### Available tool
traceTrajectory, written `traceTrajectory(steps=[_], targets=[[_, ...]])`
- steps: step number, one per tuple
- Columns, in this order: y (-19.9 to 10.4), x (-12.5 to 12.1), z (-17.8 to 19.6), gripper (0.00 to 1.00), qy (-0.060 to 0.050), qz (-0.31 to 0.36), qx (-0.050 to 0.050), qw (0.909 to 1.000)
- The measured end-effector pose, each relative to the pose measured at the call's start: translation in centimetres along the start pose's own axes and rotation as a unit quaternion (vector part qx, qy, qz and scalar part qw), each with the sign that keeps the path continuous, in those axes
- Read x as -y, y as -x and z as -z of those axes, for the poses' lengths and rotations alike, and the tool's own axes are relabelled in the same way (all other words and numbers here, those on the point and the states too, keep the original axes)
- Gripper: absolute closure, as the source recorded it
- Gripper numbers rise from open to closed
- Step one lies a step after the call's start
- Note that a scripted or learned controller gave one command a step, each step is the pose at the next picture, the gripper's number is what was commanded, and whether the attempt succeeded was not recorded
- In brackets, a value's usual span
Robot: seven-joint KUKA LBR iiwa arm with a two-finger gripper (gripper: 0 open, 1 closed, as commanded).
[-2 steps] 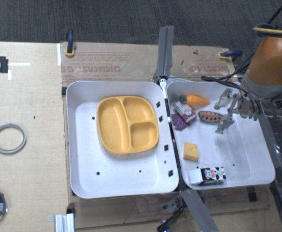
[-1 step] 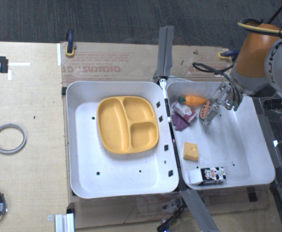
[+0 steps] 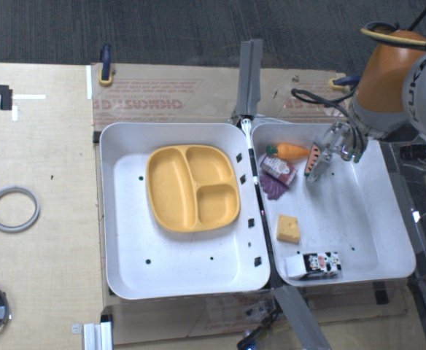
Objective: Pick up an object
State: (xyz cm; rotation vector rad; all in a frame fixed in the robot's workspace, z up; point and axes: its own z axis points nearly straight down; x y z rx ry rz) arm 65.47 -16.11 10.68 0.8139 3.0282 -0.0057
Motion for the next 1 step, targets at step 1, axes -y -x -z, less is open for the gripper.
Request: traceTrajectory(steps=[1], targets=[[-4.94,-3.7,12.13,1.0,0.001,-0.066,-0.001,0.9978]])
